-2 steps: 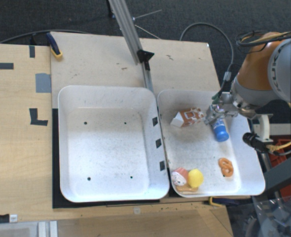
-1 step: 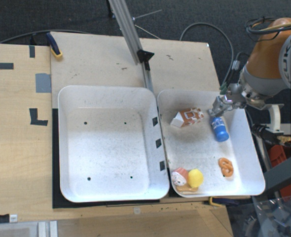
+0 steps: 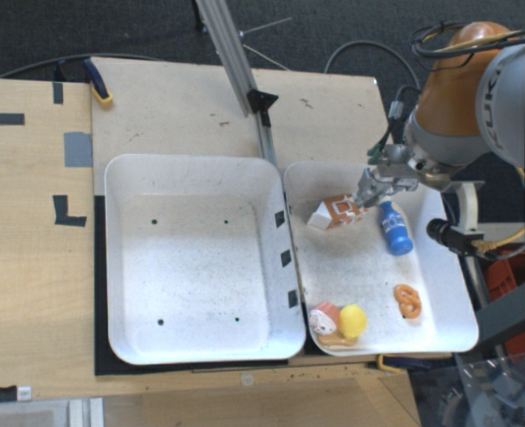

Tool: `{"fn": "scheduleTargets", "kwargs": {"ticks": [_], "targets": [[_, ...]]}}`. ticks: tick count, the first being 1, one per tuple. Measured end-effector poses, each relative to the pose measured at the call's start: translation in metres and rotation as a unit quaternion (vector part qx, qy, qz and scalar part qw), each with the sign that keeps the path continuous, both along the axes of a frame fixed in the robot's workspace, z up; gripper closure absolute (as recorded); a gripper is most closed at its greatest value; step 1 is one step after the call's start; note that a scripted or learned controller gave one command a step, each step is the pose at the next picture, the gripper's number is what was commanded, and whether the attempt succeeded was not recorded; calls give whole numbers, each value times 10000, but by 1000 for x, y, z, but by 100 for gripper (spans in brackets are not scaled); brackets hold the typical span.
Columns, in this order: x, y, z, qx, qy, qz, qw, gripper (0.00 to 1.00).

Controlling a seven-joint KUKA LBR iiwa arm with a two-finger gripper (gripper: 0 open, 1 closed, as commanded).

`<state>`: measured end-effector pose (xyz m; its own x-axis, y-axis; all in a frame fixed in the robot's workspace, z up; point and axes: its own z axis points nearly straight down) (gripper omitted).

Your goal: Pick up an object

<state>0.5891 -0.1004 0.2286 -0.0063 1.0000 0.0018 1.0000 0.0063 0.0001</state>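
In the right bin lie a small white and orange carton, a blue bottle, an orange pretzel, a yellow lemon-like ball and a pink and white piece. My gripper hangs low over the back of that bin, at the carton's right end and just left of the bottle's cap. Its tip touches or nearly touches the carton; the carton still looks to rest on the bin floor.
The left bin sits beside the right one, split from it by a shared rim. A slanted metal pole rises behind the bins. Black cables run at the back right.
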Motion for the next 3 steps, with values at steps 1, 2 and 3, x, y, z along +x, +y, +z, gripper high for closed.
{"fn": "scheduleTargets", "kwargs": {"ticks": [1, 2, 3], "targets": [[8, 65, 2, 4, 5, 9, 10000, 100], [13, 123, 10, 1, 5, 9, 10000, 100], [23, 176, -3, -6, 10, 1, 10000, 100]]}}
